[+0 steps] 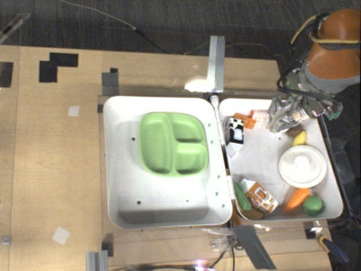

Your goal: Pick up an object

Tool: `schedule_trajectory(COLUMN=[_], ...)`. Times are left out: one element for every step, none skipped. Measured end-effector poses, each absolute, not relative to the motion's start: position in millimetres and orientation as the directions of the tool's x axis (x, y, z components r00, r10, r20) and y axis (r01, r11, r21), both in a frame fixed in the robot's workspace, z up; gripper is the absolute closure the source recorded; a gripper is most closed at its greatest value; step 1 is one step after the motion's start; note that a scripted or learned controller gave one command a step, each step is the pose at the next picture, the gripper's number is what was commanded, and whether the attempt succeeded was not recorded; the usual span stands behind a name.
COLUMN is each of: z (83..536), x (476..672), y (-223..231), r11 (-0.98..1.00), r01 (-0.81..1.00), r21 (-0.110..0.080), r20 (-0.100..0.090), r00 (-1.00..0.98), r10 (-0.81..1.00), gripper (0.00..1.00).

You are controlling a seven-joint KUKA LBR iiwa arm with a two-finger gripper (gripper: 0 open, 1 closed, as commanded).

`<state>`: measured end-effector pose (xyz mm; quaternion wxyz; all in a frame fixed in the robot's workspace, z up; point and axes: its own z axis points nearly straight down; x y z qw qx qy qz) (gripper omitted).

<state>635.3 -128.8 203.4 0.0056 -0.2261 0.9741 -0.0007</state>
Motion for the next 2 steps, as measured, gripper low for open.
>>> schedule_trajectory(z=[231.1,203.6], x=[671.1,596.5], y=[-183.7,-205.6], r11=[0.563,0.256], r01=[-0.826,-0.967], r21=[-0.011,-0.004], r20=[-0.007,-0.003], r00=[-0.563,-0.256], r10=[-0.826,-0.967], gripper=[1.00,1.00])
